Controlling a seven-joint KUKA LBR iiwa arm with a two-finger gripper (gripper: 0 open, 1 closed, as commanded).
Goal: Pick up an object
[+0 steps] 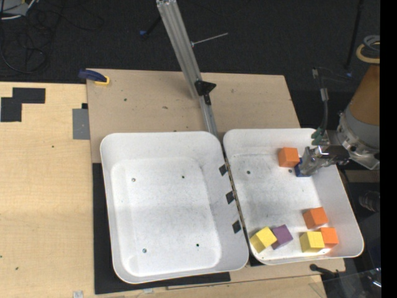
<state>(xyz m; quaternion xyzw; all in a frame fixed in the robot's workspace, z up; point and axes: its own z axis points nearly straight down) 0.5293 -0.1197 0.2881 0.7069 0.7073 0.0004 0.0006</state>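
I have the gripper point(308, 162) low in the right bin point(273, 191), just beside an orange block point(288, 157) near the far wall, with something small and blue point(300, 172) under its tip. I cannot tell its state. I judge this the reaching step; next I must centre over the block.

The pale wooden desk point(149, 101) bears two white bins side by side, left bin point(164, 207) and right bin point(273, 197), touching. A blue clamp point(93, 76) sits at its far-left corner.
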